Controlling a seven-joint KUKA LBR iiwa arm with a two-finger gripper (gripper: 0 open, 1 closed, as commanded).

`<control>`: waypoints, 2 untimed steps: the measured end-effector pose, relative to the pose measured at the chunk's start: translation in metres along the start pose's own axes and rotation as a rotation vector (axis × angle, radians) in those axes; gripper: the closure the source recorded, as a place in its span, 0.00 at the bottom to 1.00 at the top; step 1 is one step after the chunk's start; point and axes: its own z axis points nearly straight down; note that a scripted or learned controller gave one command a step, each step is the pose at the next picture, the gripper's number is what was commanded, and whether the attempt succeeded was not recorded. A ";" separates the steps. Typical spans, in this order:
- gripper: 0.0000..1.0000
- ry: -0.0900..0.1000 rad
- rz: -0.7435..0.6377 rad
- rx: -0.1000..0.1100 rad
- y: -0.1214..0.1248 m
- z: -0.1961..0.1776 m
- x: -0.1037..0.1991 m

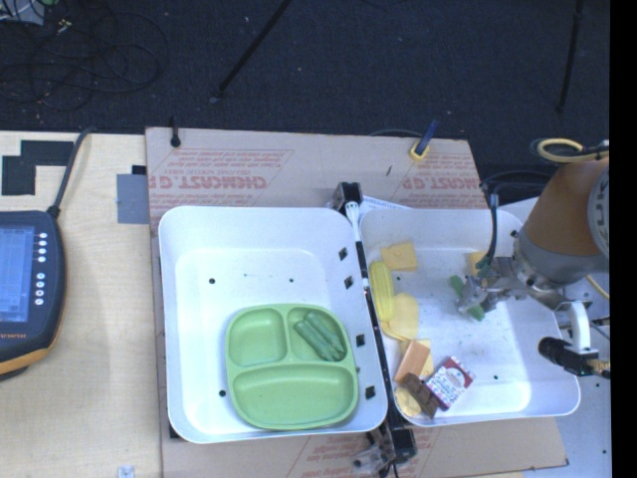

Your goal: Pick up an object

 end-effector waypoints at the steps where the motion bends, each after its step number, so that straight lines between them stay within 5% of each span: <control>1: 1.00 -0.003 -0.008 0.001 0.009 0.012 0.064; 2: 1.00 -0.002 -0.003 -0.001 -0.035 -0.070 0.081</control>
